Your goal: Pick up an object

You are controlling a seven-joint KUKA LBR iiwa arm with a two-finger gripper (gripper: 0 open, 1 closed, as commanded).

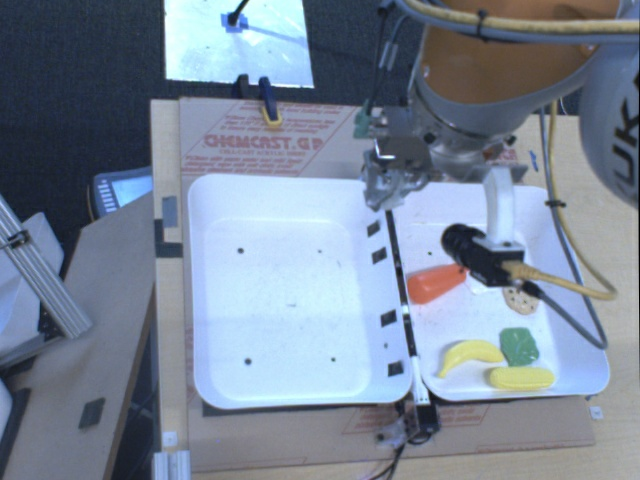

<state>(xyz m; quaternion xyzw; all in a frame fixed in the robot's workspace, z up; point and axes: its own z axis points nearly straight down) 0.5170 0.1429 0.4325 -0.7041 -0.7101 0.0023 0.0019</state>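
Note:
The right bin (575, 368) holds an orange carrot-shaped toy (437, 283), a yellow banana (470, 355), a green piece (519, 345), a yellow oblong piece (521, 377) and a small tan cookie (519, 301). My gripper (392, 186) hangs over the far end of the divider between the two bins, up and to the left of the orange toy and apart from every object. Nothing shows in its grasp. A black unit (480, 253) with a yellow cable, mounted on the arm, covers the orange toy's right end.
The left bin (200, 268) is a bare white floor with a few small dark dots. The arm's big orange and grey body (510, 38) covers the right bin's far part. A cardboard sheet (260, 138) lies under both bins.

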